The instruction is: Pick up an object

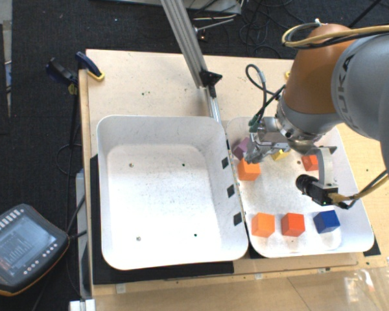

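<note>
You are looking down on a bench bearing two shallow white bins: the left white plastic bin (117,135) and the right white plastic bin (356,238), which holds the loose pieces. The grey arm with its orange band (318,76) reaches in from the right, and its two-finger gripper (264,149) hangs over the far left part of the right bin, close to the wall shared with the left one. Directly below and slightly to the view's left of the gripper lies a small orange block (249,170), touching or nearly touching a small purple block (240,148) on its far side; a yellow piece (280,153) shows just beside the gripper body. This orange block is the nearest candidate, and the coming move would turn on a short descent toward it; its faces look roughly square, so no long axis can be read. You cannot tell how far the jaws stand apart, nor whether anything sits between them. Along the near edge lie another orange cube (263,224), a red-orange cube (293,224) and a blue cube (326,221), well apart from the gripper. Part of a printed word runs up the grey arm link, too cropped to read.
</note>
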### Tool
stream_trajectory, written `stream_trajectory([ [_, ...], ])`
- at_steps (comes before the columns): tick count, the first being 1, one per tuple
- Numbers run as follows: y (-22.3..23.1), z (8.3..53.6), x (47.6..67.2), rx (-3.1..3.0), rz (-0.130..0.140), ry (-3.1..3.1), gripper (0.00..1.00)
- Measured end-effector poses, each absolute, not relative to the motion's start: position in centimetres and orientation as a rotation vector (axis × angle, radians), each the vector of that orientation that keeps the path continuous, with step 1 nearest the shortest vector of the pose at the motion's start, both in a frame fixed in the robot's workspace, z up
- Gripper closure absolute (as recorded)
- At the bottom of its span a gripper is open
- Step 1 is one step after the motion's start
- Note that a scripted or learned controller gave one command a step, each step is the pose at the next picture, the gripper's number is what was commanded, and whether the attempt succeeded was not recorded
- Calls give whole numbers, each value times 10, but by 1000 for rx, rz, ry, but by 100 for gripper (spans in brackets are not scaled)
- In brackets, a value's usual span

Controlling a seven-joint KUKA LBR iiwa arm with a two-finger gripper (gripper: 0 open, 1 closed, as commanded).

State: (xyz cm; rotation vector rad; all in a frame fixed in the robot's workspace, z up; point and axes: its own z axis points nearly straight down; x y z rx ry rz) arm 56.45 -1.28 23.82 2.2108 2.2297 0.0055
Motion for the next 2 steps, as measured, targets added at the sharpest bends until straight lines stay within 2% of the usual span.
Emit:
stream_trajectory([
  [2,87,252,614,2212,6,2228,100],
])
